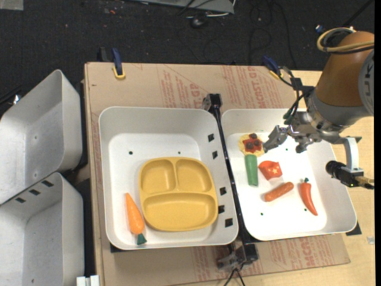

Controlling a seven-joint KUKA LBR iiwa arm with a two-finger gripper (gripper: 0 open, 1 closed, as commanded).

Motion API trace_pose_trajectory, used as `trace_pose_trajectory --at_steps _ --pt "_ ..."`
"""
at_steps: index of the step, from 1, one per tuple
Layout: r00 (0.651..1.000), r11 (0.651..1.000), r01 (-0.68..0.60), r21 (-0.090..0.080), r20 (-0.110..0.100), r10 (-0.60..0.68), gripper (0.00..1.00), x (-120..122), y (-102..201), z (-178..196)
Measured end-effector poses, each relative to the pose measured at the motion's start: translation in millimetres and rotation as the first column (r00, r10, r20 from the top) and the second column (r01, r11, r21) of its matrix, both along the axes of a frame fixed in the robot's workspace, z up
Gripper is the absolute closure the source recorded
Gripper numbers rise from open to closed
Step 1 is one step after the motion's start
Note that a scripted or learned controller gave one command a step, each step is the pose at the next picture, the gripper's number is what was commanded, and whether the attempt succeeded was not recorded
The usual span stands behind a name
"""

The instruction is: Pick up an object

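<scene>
At the bottom of the frame the front rims of two white bins are seen side by side on a brown board point(178, 79). In the left bin point(113, 159) a carrot point(134, 215) is laid at the lower left, just beside a yellow divided plate point(177, 193) that is set in the middle of the bin floor.

In the right bin point(339, 219) a chili pepper point(308, 196) is placed toward the lower right, stem end up. To its left a sausage point(278, 191) is laid at a slant, apart from the pepper. Above the sausage a red pepper piece point(270, 169) is seen, just beside a green cucumber point(252, 169) that is stood lengthwise up the frame. At the cucumber's upper end a small yellow pizza slice point(250, 143) with dark toppings is found.

Farther up, at the right of the frame, the gripper point(290, 139) is held over the upper part of the right bin, just right of the pizza slice. Its fingers are spread apart and nothing is gripped between them. Behind it the grey wrist and orange band point(345, 70) are seen.
</scene>
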State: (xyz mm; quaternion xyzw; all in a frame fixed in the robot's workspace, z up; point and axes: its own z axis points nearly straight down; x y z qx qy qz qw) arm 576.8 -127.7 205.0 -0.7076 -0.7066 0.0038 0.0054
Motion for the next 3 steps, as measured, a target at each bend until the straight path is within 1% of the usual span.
trace_pose_trajectory --at_steps 1,2,3 --pt "1.0 1.0 -0.002 -0.002 0.013 0.002 0.0 2.9 0.0 6.8" --pt "1.0 1.0 0.0 -0.002 0.009 0.0 0.0 1.1 -8.8 -51.3" --pt "1.0 1.0 0.002 -0.001 0.015 -0.002 0.0 6.1 -14.3 -109.9"
